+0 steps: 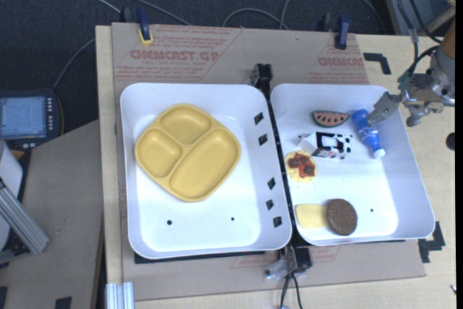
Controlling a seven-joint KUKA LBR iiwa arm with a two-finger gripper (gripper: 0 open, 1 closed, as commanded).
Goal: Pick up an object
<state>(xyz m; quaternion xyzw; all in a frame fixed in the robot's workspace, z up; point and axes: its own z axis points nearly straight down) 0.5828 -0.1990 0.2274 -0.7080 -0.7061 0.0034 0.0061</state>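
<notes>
Over the right bin's (409,177) far right corner, my gripper (396,106) hangs with its jaws spread apart and nothing between them. One finger (381,109) slants down toward the blue bottle (367,132) lying just beside it. Near that bottle lie a watermelon slice (330,117), a black-and-white card (331,144), a pizza piece (302,165) and a brown cookie (341,217). Left bin (145,228): a yellow divided plate (188,152).

end effector (394,106) reaches in from the right, hanging low.
</notes>
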